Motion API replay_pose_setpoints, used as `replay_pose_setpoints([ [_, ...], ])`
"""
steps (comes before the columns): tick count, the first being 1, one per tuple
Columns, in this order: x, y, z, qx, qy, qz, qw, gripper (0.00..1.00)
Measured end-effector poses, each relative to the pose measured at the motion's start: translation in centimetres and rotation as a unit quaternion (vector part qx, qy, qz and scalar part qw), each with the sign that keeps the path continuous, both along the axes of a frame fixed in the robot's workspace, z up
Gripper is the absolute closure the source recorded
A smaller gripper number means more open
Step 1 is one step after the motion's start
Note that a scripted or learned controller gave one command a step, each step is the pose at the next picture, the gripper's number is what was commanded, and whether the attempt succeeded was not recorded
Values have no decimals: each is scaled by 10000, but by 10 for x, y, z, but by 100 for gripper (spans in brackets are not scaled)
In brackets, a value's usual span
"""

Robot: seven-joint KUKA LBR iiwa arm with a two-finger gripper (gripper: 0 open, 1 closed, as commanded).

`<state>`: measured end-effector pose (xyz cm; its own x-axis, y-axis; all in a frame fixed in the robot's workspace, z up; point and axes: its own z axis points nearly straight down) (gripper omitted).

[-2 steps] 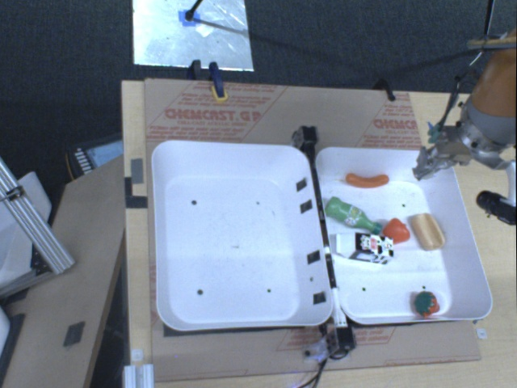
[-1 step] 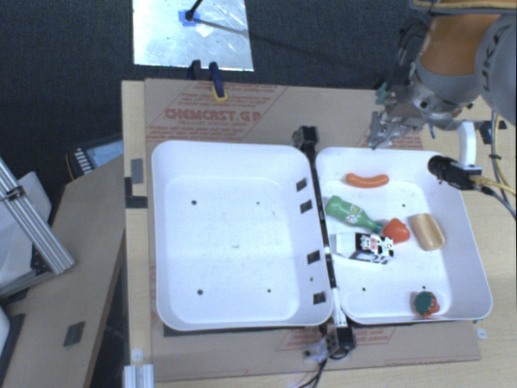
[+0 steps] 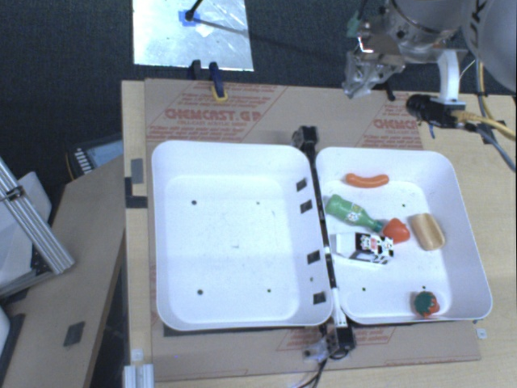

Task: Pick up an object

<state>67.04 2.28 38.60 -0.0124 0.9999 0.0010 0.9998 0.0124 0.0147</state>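
The right bin [image 3: 464, 241] holds several small toys. An orange sausage [image 3: 366, 180] lies near its far side. A green bottle [image 3: 349, 211] lies slanted by the left wall, next to a red piece [image 3: 396, 230] and a tan bread roll [image 3: 426, 231]. A black-and-white cow-patterned carton [image 3: 373, 247] rests in the middle. A small green and orange toy [image 3: 425, 302] sits near the front right. My gripper [image 3: 365, 78] hangs high above the bench beyond the far edge of the right bin, with nothing seen between its fingers.
The left bin [image 3: 230, 233] sits beside the right one, joined by a black hinge strip [image 3: 317, 225]. A shiny metal sheet [image 3: 192, 23] lies at the back left. Cables and a black fitting [image 3: 436, 110] hang by the arm at the right.
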Motion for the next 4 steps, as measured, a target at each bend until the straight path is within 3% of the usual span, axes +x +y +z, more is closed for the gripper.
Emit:
replay_pose_setpoints([
  [1, -6, 83, 90, 7, 19, -10, 10000, 100],
  [2, -16, 154, 49, 4, 75, -11, 10000, 100],
  [3, -30, 215, -31, -3, 94, -18, 10000, 100],
  [4, -1, 212, 33, 6, 37, -31, 10000, 100],
])
